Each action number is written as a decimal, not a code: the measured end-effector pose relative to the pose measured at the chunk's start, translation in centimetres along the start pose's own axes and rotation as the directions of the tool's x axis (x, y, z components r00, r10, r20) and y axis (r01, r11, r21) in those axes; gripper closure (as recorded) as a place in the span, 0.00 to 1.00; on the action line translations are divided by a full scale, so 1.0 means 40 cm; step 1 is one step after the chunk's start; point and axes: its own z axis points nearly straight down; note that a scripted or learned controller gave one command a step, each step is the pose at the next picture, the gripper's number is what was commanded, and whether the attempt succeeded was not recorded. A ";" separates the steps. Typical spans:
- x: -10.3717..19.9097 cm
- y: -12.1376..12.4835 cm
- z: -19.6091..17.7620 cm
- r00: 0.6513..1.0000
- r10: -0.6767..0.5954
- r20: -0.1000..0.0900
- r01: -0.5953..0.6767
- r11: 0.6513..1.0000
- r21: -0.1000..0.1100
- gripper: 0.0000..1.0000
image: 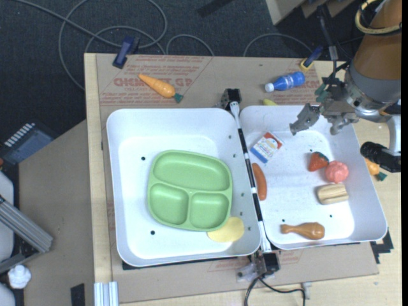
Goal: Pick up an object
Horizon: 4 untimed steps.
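you see the end effector [322, 116] spread and holding nothing, hovering just above the strawberry [317, 162] in the right bin [363, 218].

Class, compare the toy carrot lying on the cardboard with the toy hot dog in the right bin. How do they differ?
The carrot lies outside both bins, slanted; the hot dog lies inside the right bin by its left wall, nearly lengthwise. The carrot tapers, orange with a green tip; the hot dog is evenly thick and red-orange. Both are long toy foods.

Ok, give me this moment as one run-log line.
arm: over right bin's far edge | hand: above right bin, nothing held | nearest: carton, strawberry | left bin: green tray
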 end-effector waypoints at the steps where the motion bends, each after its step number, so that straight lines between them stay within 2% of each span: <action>1: -0.236 0.074 0.170 1.000 0.001 0.002 -0.001 1.000 0.000 0.00; 2: -0.207 0.015 0.424 1.000 0.001 0.000 -0.001 1.000 0.001 0.00; 3: -0.208 0.018 0.396 1.000 0.001 0.002 -0.001 1.000 -0.003 1.00; 4: -0.208 0.017 0.397 1.000 0.001 0.001 -0.001 1.000 -0.002 0.00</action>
